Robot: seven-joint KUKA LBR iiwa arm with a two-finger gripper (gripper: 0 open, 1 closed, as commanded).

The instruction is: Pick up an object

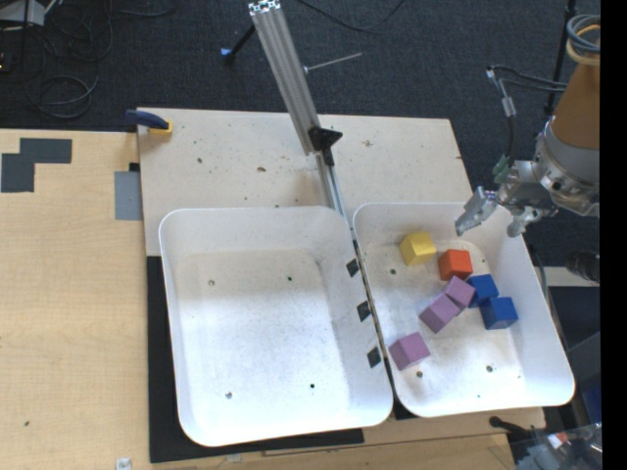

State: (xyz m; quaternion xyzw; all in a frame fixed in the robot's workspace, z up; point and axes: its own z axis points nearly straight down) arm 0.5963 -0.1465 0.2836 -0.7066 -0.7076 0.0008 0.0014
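End effector (497, 213): fingers spread, holding nothing, above the right bin's (549, 360) far edge
Blocks: yellow (417, 248), orange (456, 263), two blue, three purple, clustered in right bin
Left bin (176, 292): beside it on the tabletop (225, 160)

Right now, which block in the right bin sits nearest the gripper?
The orange block. It lies just below the gripper, near the bin's upper edge. The yellow block sits further left; the blue and purple blocks lie lower in the bin.
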